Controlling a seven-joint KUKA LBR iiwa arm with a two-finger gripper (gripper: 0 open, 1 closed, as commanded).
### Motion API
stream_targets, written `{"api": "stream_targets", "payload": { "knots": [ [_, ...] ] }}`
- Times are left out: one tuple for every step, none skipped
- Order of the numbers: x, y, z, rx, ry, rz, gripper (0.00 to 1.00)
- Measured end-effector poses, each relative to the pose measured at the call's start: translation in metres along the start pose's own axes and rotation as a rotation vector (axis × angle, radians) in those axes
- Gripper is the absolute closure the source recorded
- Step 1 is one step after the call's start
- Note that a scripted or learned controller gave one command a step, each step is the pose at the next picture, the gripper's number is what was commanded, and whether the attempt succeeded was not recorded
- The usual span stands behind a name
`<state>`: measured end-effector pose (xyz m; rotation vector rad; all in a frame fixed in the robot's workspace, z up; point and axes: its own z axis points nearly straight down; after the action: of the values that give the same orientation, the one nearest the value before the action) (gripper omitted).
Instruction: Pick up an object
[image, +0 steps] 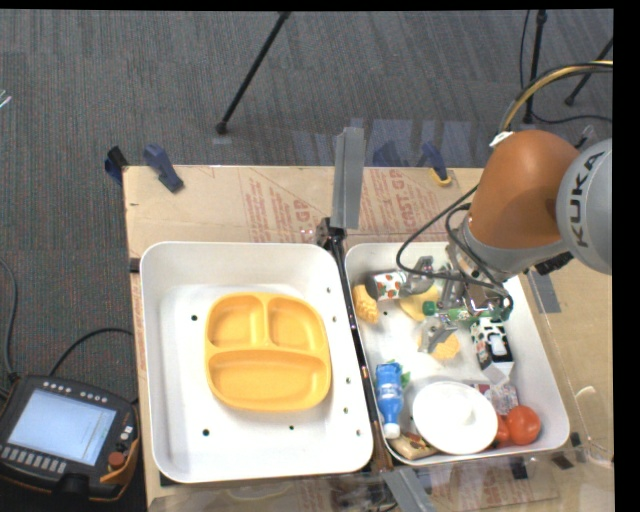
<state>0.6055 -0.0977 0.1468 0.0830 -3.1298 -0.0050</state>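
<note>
Grey ribbed carpet floor (120, 80) all around, a brown cardboard-topped counter (250, 205), black tripod legs (255, 65) standing behind.

tray (268, 352) in left bin (165, 300) | bottle (388, 392) left of plate (455, 417)

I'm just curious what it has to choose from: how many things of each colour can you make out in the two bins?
Yellow: 3, the divided tray, a corn cob and a yellow piece under the gripper.
White: 1, the round plate.
Blue: 1, the bottle.
Red: 1, the tomato.
Total: 6 that I can tell apart; several small items in the right bin are too jumbled to sort.
</note>
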Motion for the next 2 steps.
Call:
{"api": "stream_targets", "payload": {
  "knots": [
    [-0.0386,-0.0289,0.0358,0.002,-0.032,0.059,0.00],
    [-0.0405,-0.0347,0.0398,-0.001,-0.036,0.117,0.00]
  ]
}}
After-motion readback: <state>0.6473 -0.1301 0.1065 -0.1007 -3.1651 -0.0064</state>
